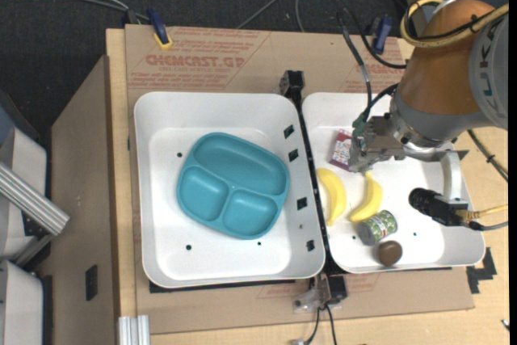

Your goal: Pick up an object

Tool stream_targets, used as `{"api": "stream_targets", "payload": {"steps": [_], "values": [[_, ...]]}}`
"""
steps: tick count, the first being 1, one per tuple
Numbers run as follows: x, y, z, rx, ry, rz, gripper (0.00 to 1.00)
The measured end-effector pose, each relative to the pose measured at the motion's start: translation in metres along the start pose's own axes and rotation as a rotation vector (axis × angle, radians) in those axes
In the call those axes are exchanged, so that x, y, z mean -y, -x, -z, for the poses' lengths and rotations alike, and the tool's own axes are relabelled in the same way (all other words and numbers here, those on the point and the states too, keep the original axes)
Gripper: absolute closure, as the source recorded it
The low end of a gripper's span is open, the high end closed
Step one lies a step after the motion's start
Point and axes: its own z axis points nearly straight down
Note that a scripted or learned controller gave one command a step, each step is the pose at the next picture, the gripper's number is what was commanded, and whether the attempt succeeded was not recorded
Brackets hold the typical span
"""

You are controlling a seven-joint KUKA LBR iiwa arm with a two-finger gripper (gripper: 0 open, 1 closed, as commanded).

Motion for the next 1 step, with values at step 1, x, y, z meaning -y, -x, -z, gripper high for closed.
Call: {"api": "stream_targets", "payload": {"steps": [1], "values": [[0.0112,-0.0535,0.0106,0.0,-0.001,0.001,1.0]]}}
